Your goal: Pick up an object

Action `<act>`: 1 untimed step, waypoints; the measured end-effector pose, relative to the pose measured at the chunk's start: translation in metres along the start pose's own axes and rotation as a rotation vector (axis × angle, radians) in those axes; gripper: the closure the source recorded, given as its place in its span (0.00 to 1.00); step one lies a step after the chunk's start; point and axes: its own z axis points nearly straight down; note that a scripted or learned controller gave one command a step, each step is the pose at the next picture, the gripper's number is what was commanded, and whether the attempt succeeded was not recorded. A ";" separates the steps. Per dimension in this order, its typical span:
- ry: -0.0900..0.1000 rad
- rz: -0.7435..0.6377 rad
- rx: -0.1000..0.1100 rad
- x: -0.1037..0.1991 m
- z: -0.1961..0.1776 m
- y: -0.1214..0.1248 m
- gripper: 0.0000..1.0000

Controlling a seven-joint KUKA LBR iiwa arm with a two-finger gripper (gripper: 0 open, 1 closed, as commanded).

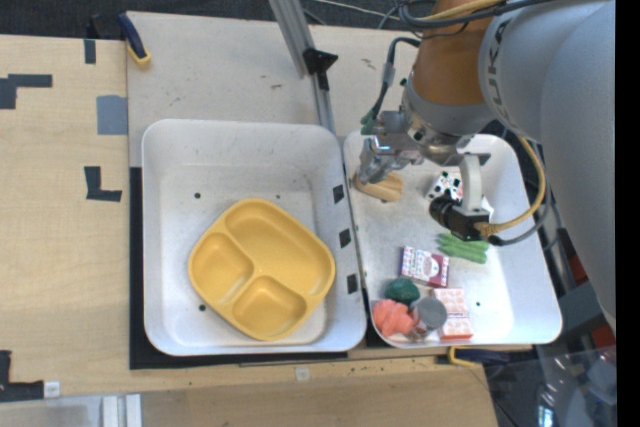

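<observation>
1. Gripper (380,165): lowered into the far left corner of the right bin (530,315), at the end of the grey arm (560,55) with its orange band (460,25). Its metal fingers (377,153) stand close together, directly over a tan block; whether they clasp it cannot be told.
2. Tan block (383,186): wooden-looking piece lying on the bin floor, just under and touching the fingertips.
3. Black-and-white item (445,185): small spotted object, just to the right of the gripper, beside a white-and-black part of the tool.
4. Green item (463,247): long leafy-looking piece, to the right of the gripper and nearer the camera.
5. Pink-and-white packet (424,265): flat box, nearer the camera than the gripper, slightly right.
6. Cluster at the near edge, well apart from the gripper: dark green lump (402,290), orange-pink soft piece (393,317), grey round piece (431,312), red-and-white packet (453,303), all close together.
7. Left bin (170,155): to the left of the gripper, across the shared rims.
8. Yellow tray (262,267): three-compartment dish, lying flat in the left bin, left of the gripper and nearer the camera.
9. Metal pole (285,0): slanting strut beyond the gripper, to its left.
</observation>
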 end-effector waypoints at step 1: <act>-0.002 0.002 0.001 0.051 0.010 0.009 1.00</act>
